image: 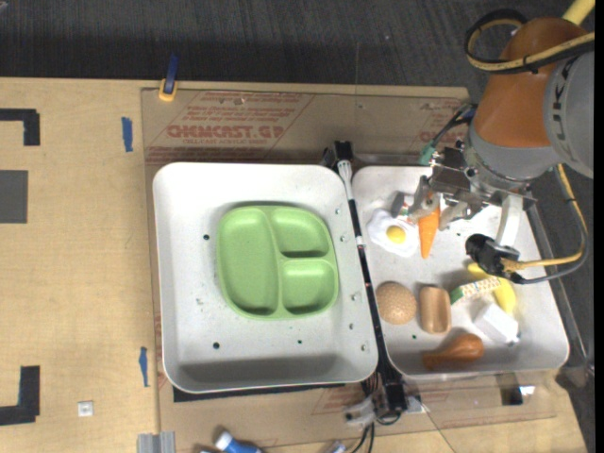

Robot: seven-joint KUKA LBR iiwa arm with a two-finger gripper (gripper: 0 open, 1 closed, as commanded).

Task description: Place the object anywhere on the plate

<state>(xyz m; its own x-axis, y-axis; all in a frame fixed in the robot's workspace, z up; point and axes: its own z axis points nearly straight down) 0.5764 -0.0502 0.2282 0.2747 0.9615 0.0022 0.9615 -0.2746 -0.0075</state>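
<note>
While the arm (528,92) reaches in from the right and bends down over the right bin (557,333), its gripper (432,208) sits low w/ the carrot (427,233) pinched btwn its fingers, narrow end pointing down, jaws narrow around the top. Carrot hangs just beside the fried egg (396,235), at the bin's upper left. Green plate (276,259) lies in the left bin (189,338), well apart from the carrot. Nearby in the right bin: round bun (396,302), bread roll (434,310), corn (498,287).
</note>
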